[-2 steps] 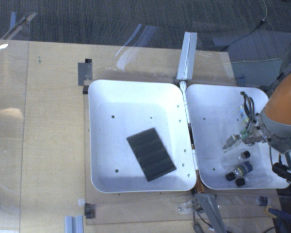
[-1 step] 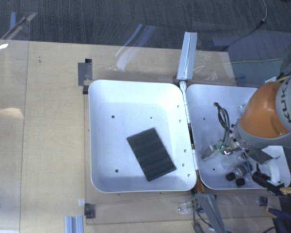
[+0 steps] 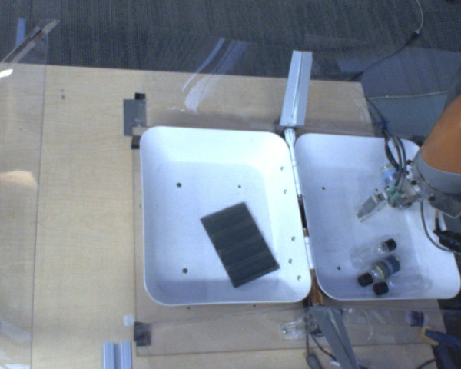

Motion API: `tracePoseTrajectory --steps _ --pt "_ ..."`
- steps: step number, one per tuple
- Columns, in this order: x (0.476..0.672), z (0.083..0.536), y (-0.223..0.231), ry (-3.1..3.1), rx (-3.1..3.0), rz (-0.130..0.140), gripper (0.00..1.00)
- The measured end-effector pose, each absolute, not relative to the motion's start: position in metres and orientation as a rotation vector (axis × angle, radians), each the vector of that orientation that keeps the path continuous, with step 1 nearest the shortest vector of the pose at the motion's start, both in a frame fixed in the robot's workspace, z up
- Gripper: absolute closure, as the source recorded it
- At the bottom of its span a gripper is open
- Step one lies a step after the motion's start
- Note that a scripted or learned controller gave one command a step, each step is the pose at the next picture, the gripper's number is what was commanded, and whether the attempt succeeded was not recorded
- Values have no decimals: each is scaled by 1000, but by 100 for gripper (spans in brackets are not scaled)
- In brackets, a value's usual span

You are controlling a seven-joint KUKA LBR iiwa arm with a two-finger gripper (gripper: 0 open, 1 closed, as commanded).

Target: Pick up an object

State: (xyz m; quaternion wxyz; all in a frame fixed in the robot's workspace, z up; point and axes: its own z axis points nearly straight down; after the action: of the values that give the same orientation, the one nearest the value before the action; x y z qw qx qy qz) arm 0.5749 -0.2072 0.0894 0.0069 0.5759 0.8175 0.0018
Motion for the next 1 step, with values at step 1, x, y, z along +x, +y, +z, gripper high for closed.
tracePoseTrajectory --steps 1 --pt "549 136 -189 2614 1734 3 0"
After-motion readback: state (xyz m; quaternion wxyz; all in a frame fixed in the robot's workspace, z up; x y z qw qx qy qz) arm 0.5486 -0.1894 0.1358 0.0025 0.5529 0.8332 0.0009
